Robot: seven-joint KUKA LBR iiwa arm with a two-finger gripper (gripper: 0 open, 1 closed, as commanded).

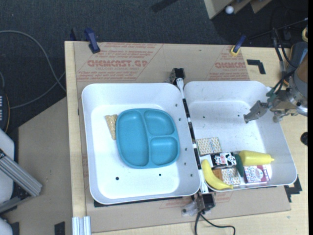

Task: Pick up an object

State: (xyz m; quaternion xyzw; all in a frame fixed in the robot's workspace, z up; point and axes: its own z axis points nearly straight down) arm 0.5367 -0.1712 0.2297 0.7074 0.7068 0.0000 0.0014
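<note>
The arm is cut off at the right edge, the gripper (255, 112), whose state cannot be told, is seen over the right bin (222, 94), and the banana (213, 177) is found in its near corner.

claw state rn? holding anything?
Claw: above the right bin, nothing between its fingers; open or shut cannot be told.
</note>
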